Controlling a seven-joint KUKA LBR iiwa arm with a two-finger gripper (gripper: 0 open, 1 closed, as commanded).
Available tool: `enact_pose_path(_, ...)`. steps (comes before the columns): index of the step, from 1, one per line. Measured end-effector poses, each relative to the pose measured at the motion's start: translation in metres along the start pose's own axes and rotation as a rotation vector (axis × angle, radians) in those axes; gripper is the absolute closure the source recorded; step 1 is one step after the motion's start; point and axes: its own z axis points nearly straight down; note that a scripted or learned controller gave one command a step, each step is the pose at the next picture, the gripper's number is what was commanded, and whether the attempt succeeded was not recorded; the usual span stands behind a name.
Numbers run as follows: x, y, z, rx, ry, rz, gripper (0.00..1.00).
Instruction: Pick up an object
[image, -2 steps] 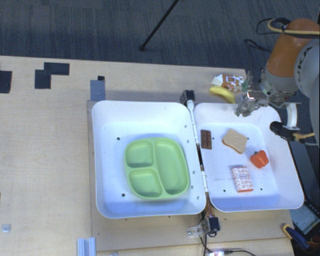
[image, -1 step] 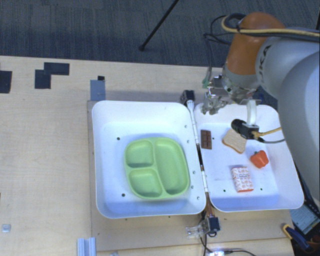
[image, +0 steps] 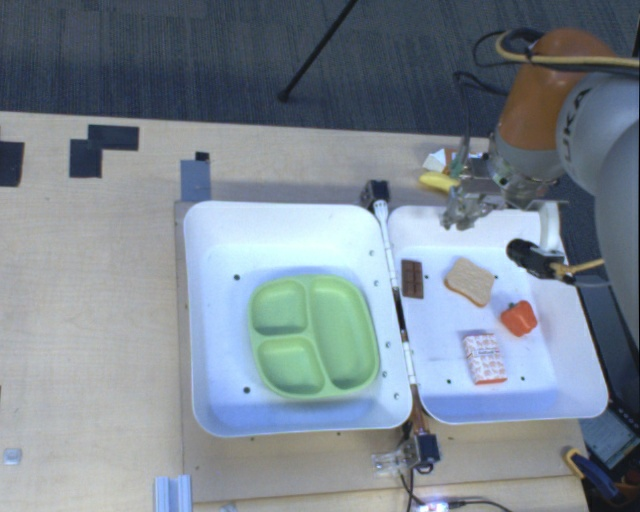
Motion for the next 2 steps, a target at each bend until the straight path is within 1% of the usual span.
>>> enact_pose_path(1, -0.076, 0.000, -0.018, -0.001, -0.001, 0.000, 1.00)
enact_pose_path(2, -0.127, 0.000, -0.071, -0.003, -0.002, 0.000, 1.00)
